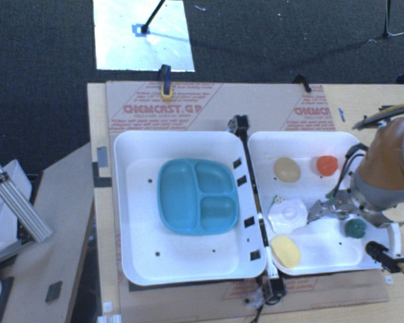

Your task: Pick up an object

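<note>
The white object (288, 214) lies in the right bin (300, 139), just off the gripper (321, 210) tip, on the side away from the arm. Whether the tool is clenched or released, I cannot tell. Yellow object (286, 251) sits below the tip, teal ball (354, 228) back beside the wrist, tan ball (287, 169) and orange object (327, 164) beyond. Farther out, the left bin (136, 259) carries a blue divided plate (197, 195).
</note>
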`<act>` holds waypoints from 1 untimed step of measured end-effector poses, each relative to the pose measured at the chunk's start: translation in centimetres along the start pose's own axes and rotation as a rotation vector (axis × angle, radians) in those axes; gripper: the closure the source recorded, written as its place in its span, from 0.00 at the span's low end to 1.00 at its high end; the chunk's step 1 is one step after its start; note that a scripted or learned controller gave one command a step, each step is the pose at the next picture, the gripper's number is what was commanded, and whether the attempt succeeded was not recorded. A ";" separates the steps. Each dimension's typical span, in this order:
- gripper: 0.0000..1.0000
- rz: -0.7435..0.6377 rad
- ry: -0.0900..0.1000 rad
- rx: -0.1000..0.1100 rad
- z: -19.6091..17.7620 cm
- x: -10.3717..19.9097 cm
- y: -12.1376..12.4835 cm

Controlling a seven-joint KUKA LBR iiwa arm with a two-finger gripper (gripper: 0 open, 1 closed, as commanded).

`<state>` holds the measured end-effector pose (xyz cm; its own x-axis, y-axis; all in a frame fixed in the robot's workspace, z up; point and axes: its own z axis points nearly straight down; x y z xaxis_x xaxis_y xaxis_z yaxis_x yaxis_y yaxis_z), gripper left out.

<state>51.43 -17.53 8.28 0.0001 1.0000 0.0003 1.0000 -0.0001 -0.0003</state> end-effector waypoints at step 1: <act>1.00 -0.001 -0.001 -0.005 -1.3 0.0 0.2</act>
<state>51.59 -17.56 9.54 -0.0007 1.0000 -0.0011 1.0000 0.0007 0.0043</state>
